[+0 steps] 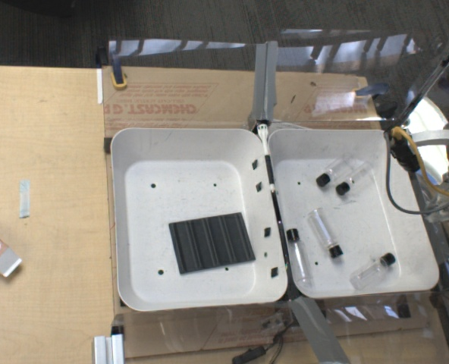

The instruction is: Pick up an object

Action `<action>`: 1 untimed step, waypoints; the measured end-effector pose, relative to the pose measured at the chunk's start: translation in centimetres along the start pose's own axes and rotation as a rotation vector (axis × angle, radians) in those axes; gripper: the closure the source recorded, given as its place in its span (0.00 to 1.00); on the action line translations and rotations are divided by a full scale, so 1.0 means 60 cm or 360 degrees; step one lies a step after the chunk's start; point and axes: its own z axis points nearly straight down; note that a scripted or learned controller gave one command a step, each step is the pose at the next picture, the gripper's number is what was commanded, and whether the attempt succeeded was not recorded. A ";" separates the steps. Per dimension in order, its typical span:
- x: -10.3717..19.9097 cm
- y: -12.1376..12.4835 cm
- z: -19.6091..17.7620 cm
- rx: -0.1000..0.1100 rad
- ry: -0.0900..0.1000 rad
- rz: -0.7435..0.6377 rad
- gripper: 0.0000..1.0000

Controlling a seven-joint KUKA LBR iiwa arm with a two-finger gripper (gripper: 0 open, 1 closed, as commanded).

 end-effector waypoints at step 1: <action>-0.006 -0.009 0.008 -0.0001 0.0001 -0.0012 1.00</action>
